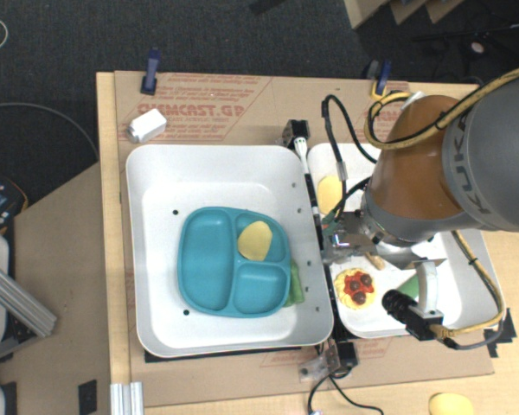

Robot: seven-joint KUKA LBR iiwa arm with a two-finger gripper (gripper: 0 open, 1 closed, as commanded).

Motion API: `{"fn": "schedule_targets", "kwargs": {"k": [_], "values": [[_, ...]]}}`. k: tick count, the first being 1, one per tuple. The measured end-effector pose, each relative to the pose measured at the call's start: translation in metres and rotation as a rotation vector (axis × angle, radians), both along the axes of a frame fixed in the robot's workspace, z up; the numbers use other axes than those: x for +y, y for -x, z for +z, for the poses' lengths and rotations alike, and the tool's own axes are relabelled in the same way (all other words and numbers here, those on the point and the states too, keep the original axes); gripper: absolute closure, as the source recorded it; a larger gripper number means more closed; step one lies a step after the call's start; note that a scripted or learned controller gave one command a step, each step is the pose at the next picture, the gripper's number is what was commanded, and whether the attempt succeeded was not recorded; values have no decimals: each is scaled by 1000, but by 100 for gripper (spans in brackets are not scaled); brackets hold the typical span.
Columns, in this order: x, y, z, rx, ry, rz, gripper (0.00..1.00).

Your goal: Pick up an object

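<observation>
My gripper [344,242] hangs low over the left side of the right bin [376,322], mostly hidden under the orange and grey wrist. Just below it lies a small round toy pizza [356,288] with red and yellow toppings. A pale yellow object [329,192] rests at the bin's far left, beside the wall. A green piece [410,282] peeks out from under the arm. In the left bin [216,167] sits a teal divided plate [212,262] with a yellow chip-like piece [254,240] in its upper right compartment.
A green item [296,285] sticks out from under the plate's right edge. A white block [147,126] lies on the cardboard behind the left bin. Blue clamps [151,62] hold the board's far edge. Cables loop around the arm over the right bin.
</observation>
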State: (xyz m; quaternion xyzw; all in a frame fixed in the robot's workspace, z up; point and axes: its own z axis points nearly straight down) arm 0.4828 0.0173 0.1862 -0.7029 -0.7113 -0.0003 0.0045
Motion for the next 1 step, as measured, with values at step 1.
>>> {"fn": "schedule_targets", "kwargs": {"k": [1], "values": [[62,2,145,-23,1,-1,100]]}}
